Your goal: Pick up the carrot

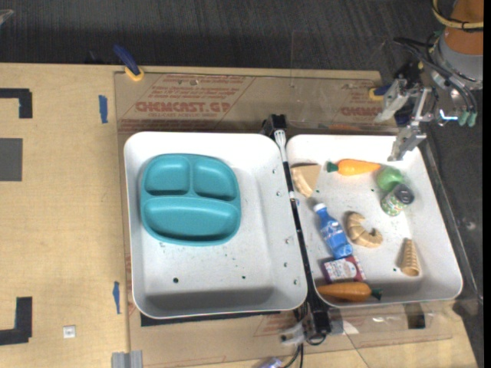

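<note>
The carrot (357,168) is orange with a small green top at its left end. It lies on its side near the back of the right bin (449,244). My gripper (387,137) hangs over the bin's back right corner, up and to the right of the carrot and apart from it. Its two fingers stand open with nothing between them.
The right bin also holds a bread slice (305,179), a green can (394,193), a blue bottle (332,229), a croissant (363,231), a cone (410,258), a maroon packet (341,269) and a second orange item (345,290). A teal divided plate (189,198) lies in the left bin (253,282).
</note>
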Available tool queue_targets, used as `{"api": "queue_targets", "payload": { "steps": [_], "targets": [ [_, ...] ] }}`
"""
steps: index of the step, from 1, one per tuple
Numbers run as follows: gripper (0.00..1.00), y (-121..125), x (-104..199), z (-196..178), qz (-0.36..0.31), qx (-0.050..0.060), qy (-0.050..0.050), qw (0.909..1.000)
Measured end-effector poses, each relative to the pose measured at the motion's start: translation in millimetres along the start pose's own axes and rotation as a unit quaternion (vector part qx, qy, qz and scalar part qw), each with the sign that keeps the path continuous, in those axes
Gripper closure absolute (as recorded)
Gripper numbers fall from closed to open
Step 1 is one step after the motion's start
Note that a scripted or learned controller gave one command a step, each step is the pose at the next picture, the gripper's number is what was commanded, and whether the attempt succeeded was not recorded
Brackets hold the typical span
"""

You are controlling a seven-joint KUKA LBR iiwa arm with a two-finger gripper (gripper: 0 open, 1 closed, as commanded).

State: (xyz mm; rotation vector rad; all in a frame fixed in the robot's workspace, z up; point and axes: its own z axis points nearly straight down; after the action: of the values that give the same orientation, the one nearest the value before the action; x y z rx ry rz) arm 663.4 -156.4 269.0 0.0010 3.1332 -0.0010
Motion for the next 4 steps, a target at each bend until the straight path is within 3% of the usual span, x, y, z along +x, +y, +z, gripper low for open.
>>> {"api": "queue_targets", "payload": {
  "steps": [1,2,3,4],
  "targets": [
    [0.00,-26.2,17.3,120.9,-0.053,-0.002,0.006,0.9986],
    [0.00,-28.4,-3.0,179.4,-0.019,0.000,0.003,0.9998],
    [1.00,-27.2,-8.2,165.6,-0.019,0.002,-0.007,0.9998],
    [0.00,-27.1,-5.2,168.5,-0.020,0.000,0.000,0.9998]
  ]
}}
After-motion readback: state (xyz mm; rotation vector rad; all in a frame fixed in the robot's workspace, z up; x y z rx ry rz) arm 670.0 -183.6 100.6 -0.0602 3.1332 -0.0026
